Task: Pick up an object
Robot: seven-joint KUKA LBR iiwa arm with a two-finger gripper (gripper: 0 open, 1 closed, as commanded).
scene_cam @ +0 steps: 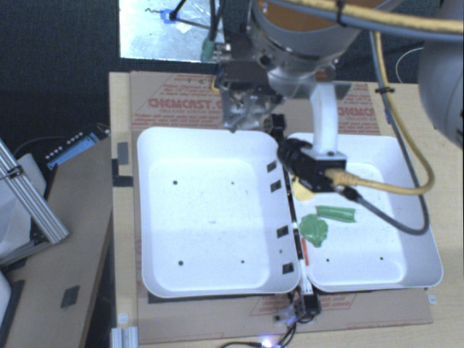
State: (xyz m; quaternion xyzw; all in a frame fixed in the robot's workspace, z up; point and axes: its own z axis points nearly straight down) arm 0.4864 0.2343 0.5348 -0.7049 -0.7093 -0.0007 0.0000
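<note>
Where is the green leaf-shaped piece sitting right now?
The green leaf-shaped piece lies in the right bin, close to its left wall, just below-left of a green pod-shaped piece.

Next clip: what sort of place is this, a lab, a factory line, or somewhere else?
Probably a robotics lab test bench. Two white bins, left and right, sit on cardboard, a cabled arm reaches over them, and aluminium framing stands at left.

Arm (319,20) cut off at top edge, tool (243,114) blurred — yellow object (301,188) half hidden behind black fitting (312,167)
</note>
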